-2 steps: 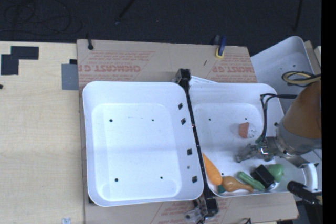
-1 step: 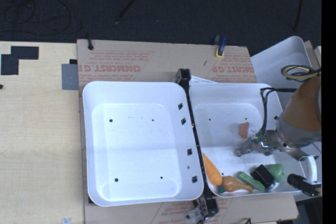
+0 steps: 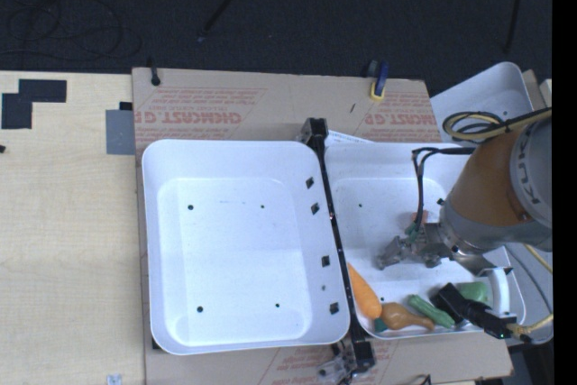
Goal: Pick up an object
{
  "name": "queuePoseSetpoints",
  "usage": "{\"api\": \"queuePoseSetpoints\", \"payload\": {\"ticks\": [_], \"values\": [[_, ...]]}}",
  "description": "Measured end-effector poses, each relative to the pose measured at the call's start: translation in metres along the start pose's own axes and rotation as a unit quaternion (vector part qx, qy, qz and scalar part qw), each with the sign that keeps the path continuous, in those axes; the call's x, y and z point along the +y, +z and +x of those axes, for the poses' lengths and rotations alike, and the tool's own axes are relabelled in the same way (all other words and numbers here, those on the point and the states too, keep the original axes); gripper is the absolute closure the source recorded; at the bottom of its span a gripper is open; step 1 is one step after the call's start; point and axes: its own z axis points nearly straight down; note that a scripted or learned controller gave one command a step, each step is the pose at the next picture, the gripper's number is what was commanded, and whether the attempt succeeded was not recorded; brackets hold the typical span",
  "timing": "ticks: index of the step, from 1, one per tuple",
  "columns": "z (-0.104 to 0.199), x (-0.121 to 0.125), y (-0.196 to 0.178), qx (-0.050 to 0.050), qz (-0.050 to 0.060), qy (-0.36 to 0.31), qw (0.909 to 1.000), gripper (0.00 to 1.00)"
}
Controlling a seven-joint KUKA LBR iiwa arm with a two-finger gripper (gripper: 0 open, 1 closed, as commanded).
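- The things to pick lie bunched along the near edge of the right-hand bin: an orange carrot-shaped piece slanting by the bin's left wall, a tan piece just beside its lower end, a dark green piece touching the tan one, and a pale green piece further right
- The gripper sits low in the same bin, near the orange carrot-shaped piece but apart from it; I cannot tell whether its jaws are apart or together
- The arm, grey with an orange band, reaches in from the right over that bin
- The left-hand bin lies right alongside
- Both bins rest on a cardboard sheet with red print, laid on the pale bench
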Motion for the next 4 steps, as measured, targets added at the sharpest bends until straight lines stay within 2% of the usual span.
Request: {"api": "queuePoseSetpoints", "payload": {"ticks": [1, 2, 3, 4], "values": [[0.043, 0.106, -0.001, -0.001, -0.004, -0.001, 1.0, 0.0], [-0.052, 0.054, -0.001, -0.004, 0.002, 0.006, 1.0, 0.0], [-0.075, 0.059, -0.009, -0.002, -0.001, 0.003, 1.0, 0.0], [-0.074, 0.072, -0.001, -0.002, -0.001, 0.002, 1.0, 0.0]]}}
